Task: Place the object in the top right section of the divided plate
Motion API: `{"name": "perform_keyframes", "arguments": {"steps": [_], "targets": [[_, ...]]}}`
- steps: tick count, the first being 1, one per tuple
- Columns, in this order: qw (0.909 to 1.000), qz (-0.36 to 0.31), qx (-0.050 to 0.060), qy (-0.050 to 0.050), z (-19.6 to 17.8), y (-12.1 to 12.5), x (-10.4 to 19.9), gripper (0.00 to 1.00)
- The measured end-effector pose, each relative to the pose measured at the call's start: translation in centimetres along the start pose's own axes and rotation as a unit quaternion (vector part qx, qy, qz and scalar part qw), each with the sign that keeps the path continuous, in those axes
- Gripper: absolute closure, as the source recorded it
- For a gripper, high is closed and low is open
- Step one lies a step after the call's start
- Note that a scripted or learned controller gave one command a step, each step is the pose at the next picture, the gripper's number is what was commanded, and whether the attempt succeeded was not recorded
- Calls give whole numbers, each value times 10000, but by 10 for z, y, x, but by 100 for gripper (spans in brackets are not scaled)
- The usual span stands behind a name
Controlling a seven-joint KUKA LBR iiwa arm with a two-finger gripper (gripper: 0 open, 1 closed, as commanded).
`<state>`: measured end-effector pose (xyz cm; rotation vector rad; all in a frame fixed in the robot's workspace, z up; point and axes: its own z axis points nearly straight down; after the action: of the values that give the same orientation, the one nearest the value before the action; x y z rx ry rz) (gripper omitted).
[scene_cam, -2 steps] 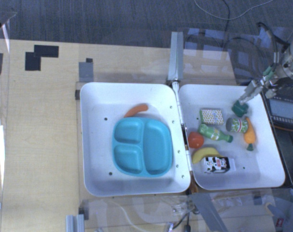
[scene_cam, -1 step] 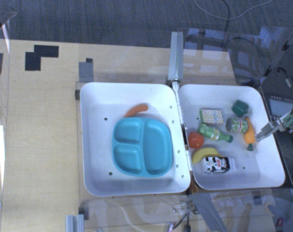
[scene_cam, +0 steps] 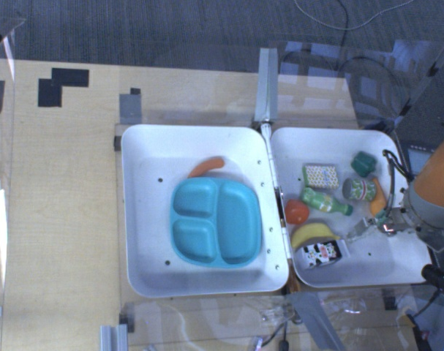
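Your divided plate (scene_cam: 216,221) has nothing in it; the hand (scene_cam: 362,229) hovers low in the right bin (scene_cam: 368,269), its grip unreadable.

The rounded grey robot arm (scene_cam: 434,210) carries a broad orange band (scene_cam: 435,174) above its wrist. A black cable (scene_cam: 394,168) loops beside it, and small silvery metal jaws tip the wrist.

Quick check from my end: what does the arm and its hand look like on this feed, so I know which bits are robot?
The arm comes in at the right edge: a rounded grey body with a broad orange band above the wrist. Black cables loop alongside it. The hand is a slim, shiny metallic piece reaching out over the right bin. No markings are readable.
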<state>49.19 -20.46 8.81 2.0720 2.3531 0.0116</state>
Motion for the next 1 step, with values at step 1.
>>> {"name": "perform_keyframes", "arguments": {"steps": [1], "targets": [[9744, 2249, 33, -10, -95, 18, 157, 0]]}}
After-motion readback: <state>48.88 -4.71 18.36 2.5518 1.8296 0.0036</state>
